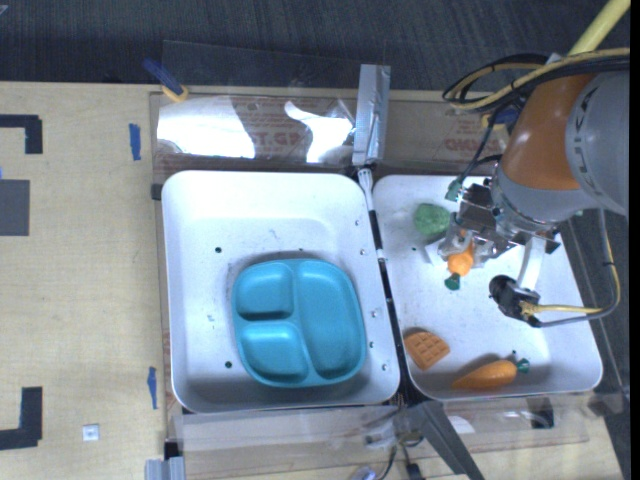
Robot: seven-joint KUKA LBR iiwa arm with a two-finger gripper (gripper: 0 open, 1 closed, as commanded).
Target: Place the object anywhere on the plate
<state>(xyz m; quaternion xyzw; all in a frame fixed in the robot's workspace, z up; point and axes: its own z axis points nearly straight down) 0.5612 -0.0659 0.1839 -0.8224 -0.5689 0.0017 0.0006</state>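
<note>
From my remote station, the grey arm (590,138) with its orange band reaches in from the right over the right-hand bin (570,368), one of two shallow white bins set side by side on the wooden bench (80,298). The pincer (466,253) hangs over the upper middle of that bin, and a small orange object with a dark green tip (458,264) sits right at its lower end. I cannot tell from this angle whether the pincer is closed on that piece or merely poised against it, nor whether the piece is clear of the bin floor.

Just to the left of the pincer, a green leafy item (433,218) lies near the bin's upper left corner. Along the bin's lower edge rest a tan waffle-like piece (426,348) and, just beside it to the right, an orange carrot (488,373) with a green stem end, lying on its side. A dark fitting with a yellow cable (560,311) hangs below the wrist.

The left-hand bin (200,208) holds the blue plate (297,320), a rounded tray split into three compartments, lying flat toward the bin's lower middle. The plate and the orange object are well apart, with the wall between the two bins lying between them.
</note>
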